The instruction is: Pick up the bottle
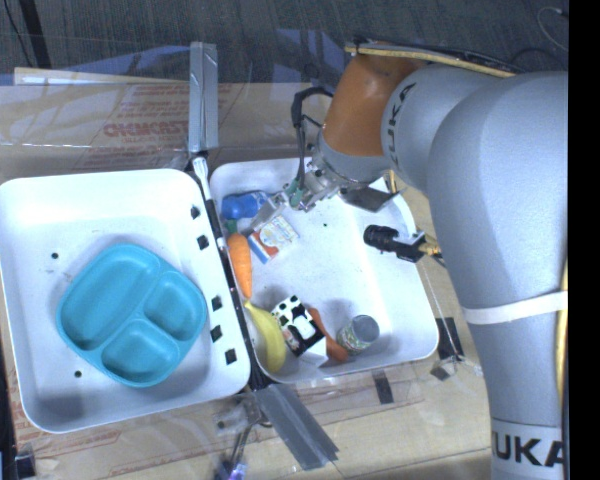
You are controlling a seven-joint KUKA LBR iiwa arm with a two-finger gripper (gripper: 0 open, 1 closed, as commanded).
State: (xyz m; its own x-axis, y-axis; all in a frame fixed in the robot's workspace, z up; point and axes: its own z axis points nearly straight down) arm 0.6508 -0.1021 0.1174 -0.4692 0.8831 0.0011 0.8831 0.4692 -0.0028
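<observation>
Camera view from above, looking down at a slant on a wooden bench [90, 118] that bears two shallow white bins side by side. In the left bin [90, 213] lies a blue plate [130, 313] with three compartments, set toward the near side. The right bin [340, 273] holds several things. The bottle [270, 230] lies on its side in the far left corner of this bin; it is clear, with a blue end pointing toward the wall between the bins and a white and orange label on the end nearer the bin's middle. A carrot [240, 263] lies just beside the bottle on its near side, running along the dividing wall. Nearer still, a banana [268, 336] rests in the near left corner, with a black-and-white checked block [298, 320] touching it on the right. A small can [360, 332] sits near the bin's near wall, a little apart from the block. The grey arm [490, 188], with an orange band [360, 108] above the wrist, reaches in from the right over the far side of the right bin. Its claw [302, 196] is at the far right end of the bottle, very close to it; whether it touches the bottle cannot be told, nor whether it is wide or narrow.
</observation>
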